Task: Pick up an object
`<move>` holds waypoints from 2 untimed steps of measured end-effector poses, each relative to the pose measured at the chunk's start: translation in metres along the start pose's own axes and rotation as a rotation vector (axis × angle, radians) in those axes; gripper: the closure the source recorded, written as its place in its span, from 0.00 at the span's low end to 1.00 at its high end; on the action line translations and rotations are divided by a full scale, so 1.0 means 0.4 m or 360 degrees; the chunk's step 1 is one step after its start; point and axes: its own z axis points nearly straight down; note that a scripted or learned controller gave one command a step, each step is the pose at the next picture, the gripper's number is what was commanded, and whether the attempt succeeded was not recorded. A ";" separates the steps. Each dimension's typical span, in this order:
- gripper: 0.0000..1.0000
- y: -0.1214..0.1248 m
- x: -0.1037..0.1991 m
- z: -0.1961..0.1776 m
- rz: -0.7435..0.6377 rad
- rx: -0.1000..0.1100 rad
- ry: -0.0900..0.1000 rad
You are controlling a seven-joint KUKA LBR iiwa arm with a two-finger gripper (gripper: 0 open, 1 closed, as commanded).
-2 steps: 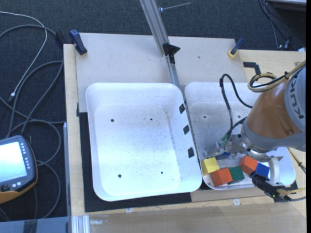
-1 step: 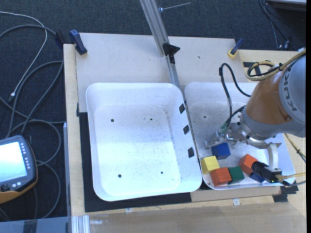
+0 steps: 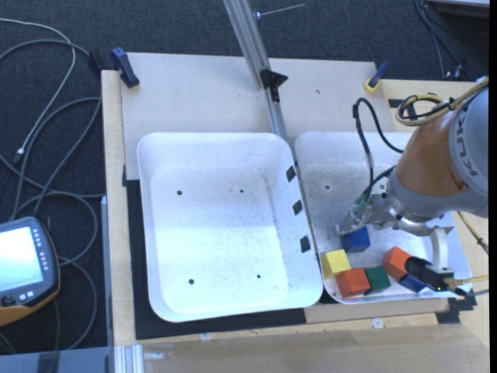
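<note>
Blue block, a small solid cube, lies in the right-hand shallow white plastic bin, near its front, directly under the two-finger gripper of the grey arm with its orange band. From my remote station I cannot tell whether the claw stands apart or together; the wrist hides it. Just in front of the blue block sit a yellow cube, an orange-red block and a green block; a second orange block lies to their right. I judge the step in hand to be the grasp itself: I would centre over the blue block, descend squarely, avoid nudging the yellow cube, and close firmly before lifting.
</note>
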 end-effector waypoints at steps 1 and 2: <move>1.00 -0.062 0.205 -0.234 -0.0013 -0.0007 0.0004; 1.00 0.048 0.216 -0.223 -0.0004 -0.0001 -0.0001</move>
